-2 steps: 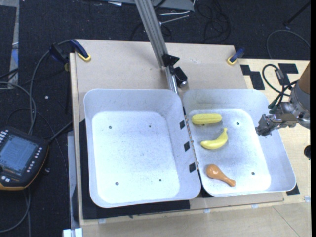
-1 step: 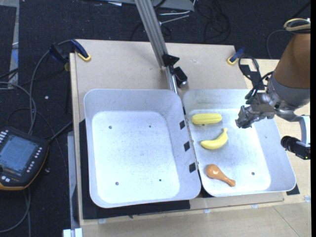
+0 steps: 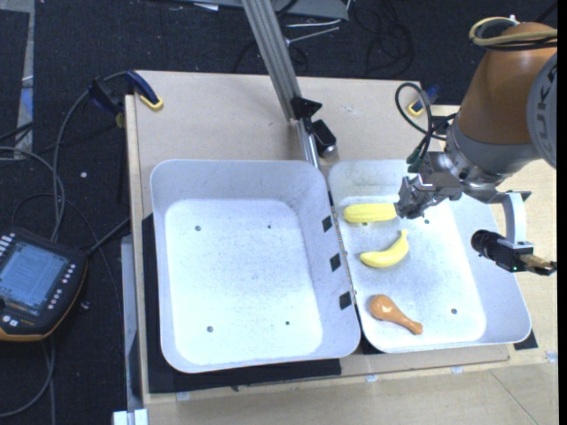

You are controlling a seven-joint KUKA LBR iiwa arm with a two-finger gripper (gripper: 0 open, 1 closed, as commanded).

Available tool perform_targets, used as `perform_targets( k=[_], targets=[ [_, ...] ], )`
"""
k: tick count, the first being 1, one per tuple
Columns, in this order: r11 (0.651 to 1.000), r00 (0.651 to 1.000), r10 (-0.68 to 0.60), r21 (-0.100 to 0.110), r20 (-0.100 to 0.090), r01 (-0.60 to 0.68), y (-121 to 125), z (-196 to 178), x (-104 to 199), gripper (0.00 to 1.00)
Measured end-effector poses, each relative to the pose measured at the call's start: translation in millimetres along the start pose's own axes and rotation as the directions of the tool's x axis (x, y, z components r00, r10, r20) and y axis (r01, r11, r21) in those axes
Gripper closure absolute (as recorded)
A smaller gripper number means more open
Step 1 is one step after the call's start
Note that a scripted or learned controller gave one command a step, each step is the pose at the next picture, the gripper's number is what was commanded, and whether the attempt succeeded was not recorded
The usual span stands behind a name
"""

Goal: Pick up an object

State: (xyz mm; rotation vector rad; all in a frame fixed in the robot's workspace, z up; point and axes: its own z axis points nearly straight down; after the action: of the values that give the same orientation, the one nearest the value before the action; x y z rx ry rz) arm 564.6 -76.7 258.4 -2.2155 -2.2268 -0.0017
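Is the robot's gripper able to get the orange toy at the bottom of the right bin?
Probably yes. The orange toy lies alone on the right bin floor, nothing over it, and the gripper hangs above that same bin, near the bananas.

"UK" letters on arm [image 3: 518,87]

Your arm's bulbous orange-brown band [image 3: 509,78] sat above a grey wrist [image 3: 478,162]; black cables [image 3: 431,122] looped alongside it.
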Motion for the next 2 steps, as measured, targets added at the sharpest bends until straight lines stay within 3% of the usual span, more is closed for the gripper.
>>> perform_targets(
  k=[2],
  targets=[
    [1.000,1.000,0.001,0.002,0.000,-0.001,39,12,97,1.00]
  ],
)
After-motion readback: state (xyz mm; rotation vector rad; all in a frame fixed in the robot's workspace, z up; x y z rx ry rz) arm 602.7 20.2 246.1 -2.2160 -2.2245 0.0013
